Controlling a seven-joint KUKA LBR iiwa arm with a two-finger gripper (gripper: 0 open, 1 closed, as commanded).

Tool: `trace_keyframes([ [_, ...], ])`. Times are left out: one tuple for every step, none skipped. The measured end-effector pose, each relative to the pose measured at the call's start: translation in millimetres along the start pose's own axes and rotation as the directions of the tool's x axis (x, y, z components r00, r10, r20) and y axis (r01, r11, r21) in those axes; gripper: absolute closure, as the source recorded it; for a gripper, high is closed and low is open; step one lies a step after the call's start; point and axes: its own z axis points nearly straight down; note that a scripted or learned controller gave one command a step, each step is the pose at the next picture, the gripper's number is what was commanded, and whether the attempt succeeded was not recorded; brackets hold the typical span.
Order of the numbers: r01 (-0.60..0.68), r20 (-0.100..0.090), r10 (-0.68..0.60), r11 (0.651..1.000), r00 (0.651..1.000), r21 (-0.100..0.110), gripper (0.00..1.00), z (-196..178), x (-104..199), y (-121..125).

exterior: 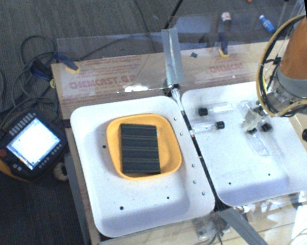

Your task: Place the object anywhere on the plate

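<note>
Yellow plate (147, 170), squarish with rounded corners, lies in the left white bin (149, 211), and on it rests a dark ribbed rectangular block (139, 148), flat, with its long side running roughly away from the camera and tilted slightly. The block sits wholly within the plate's rim, nearer its middle than any edge.

Reaching in from the right, the grey arm (293, 84) with its orange band (302, 48) leans over the far right part of the right white bin (254, 181). Black and yellow cables loop around the wrist. The gripper (256, 121) hangs low over that bin, its small dark fingertips pointing down toward the bin floor; whether they are apart or together I cannot tell, and nothing can be made out between them. It is well apart from the plate and block, across the divider between the two bins.

Two clear tubes with black caps (210, 117) lie in the right bin near its far left side, just beside each other. Another clear item (259, 144) lies on the bin floor just below the gripper.

Left of the worktop (112, 76), a teach pendant (26, 148) with a lit screen rests on the dark floor amid cables.
</note>
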Motion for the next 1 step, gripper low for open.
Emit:
trace_keyframes([
  [0.0, 0.0, 0.0, 1.0, 1.0, 0.0, 0.0, 0.0, 0.0, 0.0],
])
